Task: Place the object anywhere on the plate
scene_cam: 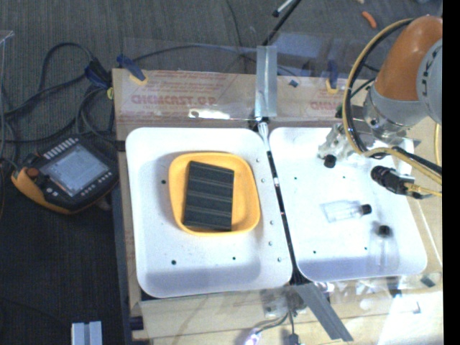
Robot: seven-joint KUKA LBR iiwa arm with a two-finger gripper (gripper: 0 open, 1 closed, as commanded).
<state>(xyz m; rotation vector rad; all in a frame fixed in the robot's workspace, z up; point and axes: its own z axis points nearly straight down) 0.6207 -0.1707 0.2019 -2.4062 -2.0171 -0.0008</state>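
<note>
Risks first, from the biggest thing down. Grey arm (406, 63) with its orange band, hanging over the far right corner of the right bin (402, 264), with loops of yellow and black cable draped beside it: likely to snag or sweep loose items on any swing across the bins. Gripper (332, 149) low over that bin's far left part, near the divider; impossible to tell how wide it stands or whether anything sits in it, so a reach made on the wrong guess could close on air or drop something short. Yellow plate (248, 192) in the middle of the left bin (144, 264), already carrying the dark block (209, 195) flat at its centre; judged as the task's thing, placed, and best left alone. Could be knocked askew or slid over the shallow rim by a careless pass. Small vial (345, 211) lying on its side in the right bin, a second one (383, 230) near it: round, free to roll, hard to pinch.

Materials next. Bins: white, smooth, shallow, rounded at the corners, dotted with small holes. Plate: glossy yellow, squarish, soft corners, raised lip. Block: matte, near black, rectangular, crossed by ridges. Vials: clear bodies, black caps, faint against the white.
</note>
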